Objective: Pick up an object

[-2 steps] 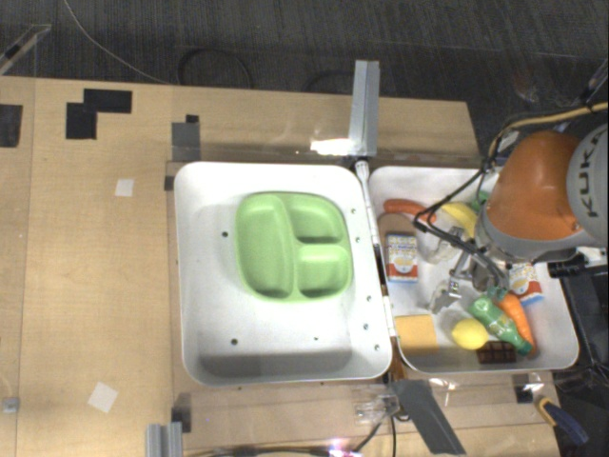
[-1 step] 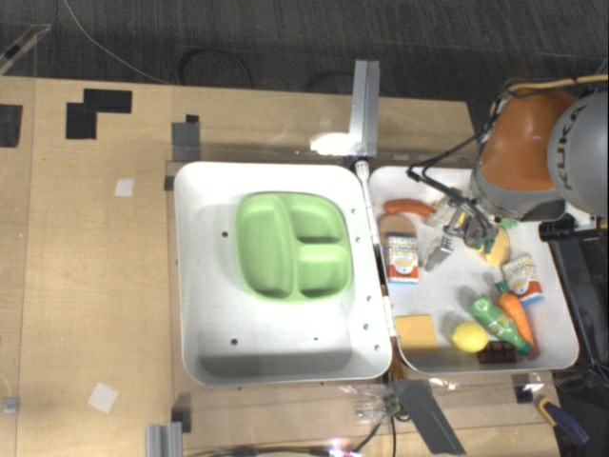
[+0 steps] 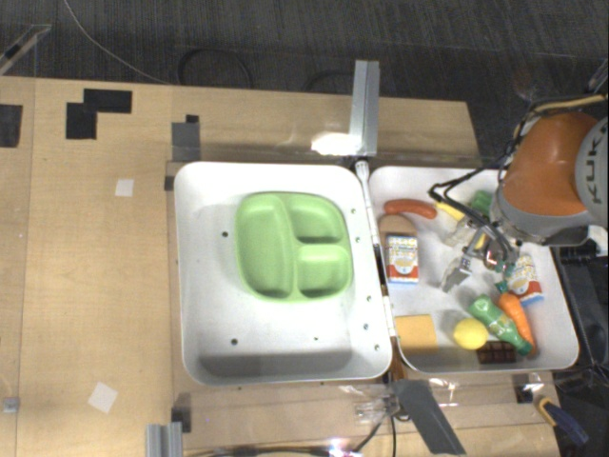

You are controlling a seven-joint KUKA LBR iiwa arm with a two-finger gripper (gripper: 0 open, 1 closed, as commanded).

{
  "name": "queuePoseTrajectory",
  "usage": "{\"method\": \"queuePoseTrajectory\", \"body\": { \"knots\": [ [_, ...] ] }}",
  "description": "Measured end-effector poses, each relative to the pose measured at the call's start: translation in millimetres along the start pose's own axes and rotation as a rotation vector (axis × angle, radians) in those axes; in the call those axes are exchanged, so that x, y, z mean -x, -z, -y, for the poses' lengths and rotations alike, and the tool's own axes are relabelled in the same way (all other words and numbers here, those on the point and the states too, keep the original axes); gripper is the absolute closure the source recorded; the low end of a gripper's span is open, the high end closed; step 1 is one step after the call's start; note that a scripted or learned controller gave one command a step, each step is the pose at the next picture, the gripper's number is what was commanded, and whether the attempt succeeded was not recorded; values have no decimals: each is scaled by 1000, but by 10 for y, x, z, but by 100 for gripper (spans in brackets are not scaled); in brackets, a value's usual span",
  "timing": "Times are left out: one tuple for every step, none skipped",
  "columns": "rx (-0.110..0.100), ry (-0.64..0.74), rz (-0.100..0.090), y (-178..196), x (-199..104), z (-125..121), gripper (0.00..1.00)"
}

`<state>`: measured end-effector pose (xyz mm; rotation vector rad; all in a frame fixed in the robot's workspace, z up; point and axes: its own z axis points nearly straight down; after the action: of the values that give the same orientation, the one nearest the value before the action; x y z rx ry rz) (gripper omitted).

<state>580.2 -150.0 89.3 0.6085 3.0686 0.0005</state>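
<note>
Gripper (image 3: 463,267) hangs low over the right bin (image 3: 571,350), fingers spread apart w/ nothing between them, just right of the carton (image 3: 402,258) and above-left of the toy heap. No target is named, so judging by what's nearest: the carton lies flat near the bin's left wall, prob. light and stiff, smooth printed faces, best pinched across its narrow sides. The sausage (image 3: 410,208) sits near the back, a rounded plastic piece, likely slick and apt to roll out of a pinch unless taken mid-length. The lemon (image 3: 469,333), carrot (image 3: 515,319) and tan block (image 3: 416,330) crowd the front, touching or nearly so, little finger room there. Bin floor is smooth white plastic, so things prob. slide when nudged. Left bin (image 3: 205,350) holds a green tray (image 3: 288,244). Wooden bench (image 3: 86,284) around, dark carpet behind.
</note>
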Motion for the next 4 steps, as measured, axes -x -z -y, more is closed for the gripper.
{"method": "queuePoseTrajectory", "body": {
  "knots": [
    [-1,31,3,18,-497,568,0],
    [-1,56,9,24,-696,591,0],
    [0,62,26,162,-644,571,100],
    [1,63,25,160,-647,570,0]
  ]
}}
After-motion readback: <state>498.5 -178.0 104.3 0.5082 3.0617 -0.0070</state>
